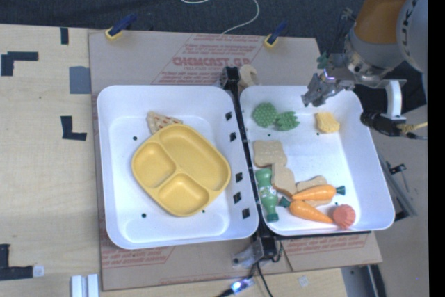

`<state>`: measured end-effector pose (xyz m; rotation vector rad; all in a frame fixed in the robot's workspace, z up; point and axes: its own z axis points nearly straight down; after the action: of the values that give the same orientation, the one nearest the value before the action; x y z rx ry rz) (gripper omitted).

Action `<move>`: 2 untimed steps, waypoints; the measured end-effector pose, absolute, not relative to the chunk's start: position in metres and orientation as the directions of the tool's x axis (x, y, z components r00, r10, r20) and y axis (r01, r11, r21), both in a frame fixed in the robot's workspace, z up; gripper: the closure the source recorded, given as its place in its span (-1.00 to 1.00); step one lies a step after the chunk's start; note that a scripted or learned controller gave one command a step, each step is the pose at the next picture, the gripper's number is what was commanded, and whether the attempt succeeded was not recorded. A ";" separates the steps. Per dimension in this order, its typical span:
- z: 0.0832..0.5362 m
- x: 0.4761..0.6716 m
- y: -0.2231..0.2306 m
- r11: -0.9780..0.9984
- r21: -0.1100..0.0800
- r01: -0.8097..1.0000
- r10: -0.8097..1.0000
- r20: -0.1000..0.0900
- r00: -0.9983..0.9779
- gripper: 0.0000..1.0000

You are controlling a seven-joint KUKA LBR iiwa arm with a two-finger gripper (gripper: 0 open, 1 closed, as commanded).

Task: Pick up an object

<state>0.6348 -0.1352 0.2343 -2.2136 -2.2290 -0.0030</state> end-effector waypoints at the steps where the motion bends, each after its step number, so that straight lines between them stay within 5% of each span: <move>1: 0.232 0.662 -0.079 0.007 0.000 1.000 1.000 0.001 -0.007 1.00; 2: 0.229 0.661 -0.072 0.002 -0.001 1.000 1.000 -0.001 -0.002 1.00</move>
<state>0.6607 -0.0719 0.2294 -2.2191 -2.2229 0.0021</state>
